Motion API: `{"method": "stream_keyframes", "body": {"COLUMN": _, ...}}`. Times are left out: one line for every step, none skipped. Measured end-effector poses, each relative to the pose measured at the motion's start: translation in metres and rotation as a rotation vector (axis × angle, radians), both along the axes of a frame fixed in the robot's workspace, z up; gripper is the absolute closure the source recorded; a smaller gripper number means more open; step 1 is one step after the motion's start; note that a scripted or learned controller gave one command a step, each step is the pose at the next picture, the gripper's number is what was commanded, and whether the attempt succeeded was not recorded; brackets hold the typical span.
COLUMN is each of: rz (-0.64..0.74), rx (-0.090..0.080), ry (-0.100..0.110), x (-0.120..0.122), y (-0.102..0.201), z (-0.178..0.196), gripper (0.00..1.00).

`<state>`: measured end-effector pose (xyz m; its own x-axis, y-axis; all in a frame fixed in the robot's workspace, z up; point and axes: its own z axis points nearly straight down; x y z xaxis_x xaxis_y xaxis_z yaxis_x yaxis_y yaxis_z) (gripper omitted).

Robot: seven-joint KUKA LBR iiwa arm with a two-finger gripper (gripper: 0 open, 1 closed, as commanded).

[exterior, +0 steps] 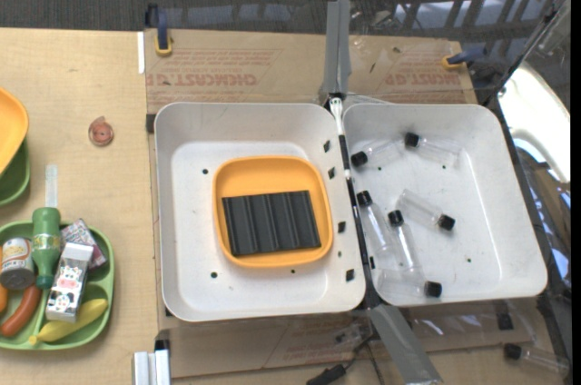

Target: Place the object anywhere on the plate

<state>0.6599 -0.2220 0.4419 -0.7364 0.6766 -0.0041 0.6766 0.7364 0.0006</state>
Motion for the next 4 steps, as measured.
{"method": "stream_keyframes", "body": {"rz": 0.257, "rx": 0.001, "ry": 0.003, "x": -0.017, "y": 0.0, "z": -0.072, "gripper": 0.0}}
{"method": "stream_keyframes", "body": {"rz": 0.371, "rx": 0.001, "ry": 0.001, "x": -0.008, "y": 0.001, "z": -0.109, "gripper": 0.0}}
{"method": "stream_keyframes", "body": {"rz": 0.712, "rx": 0.0, "ry": 0.0, "x": -0.008, "y": 0.0, "z": -0.154, "gripper": 0.0}}
{"method": "stream_keyframes", "body": {"rz": 0.986, "rx": -0.002, "ry": -0.001, "x": -0.006, "y": 0.0, "z": -0.145, "gripper": 0.0}}
